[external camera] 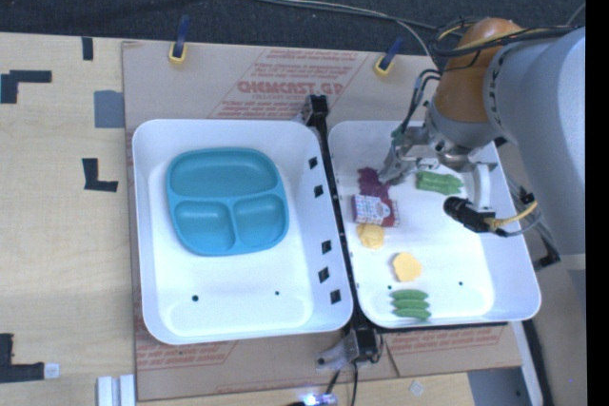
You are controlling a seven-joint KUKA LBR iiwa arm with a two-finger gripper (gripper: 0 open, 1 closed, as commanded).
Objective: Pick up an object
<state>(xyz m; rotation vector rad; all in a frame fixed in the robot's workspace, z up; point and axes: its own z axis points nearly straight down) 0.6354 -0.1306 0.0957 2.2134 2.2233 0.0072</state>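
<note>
My gripper (398,164) hangs low over the back of the right bin (476,285), its fingers pointing toward the left. Just left of it lies a dark red, purple-tinted object (373,183). Below that sits a small packet with a red and white pattern (369,208), then a small yellow piece (371,236). To the gripper's right lies a green pod-shaped object (438,183). A round yellow piece (406,267) and a second green pod (410,303) rest toward the bin's front. Nothing shows between the fingers.
The left bin (219,299) holds a blue divided plate (228,201). A black divider (328,204) runs between the bins. The arm's grey body and orange band (471,81) loom over the right bin's back right corner. A black cable (481,216) loops near the right rim.
</note>
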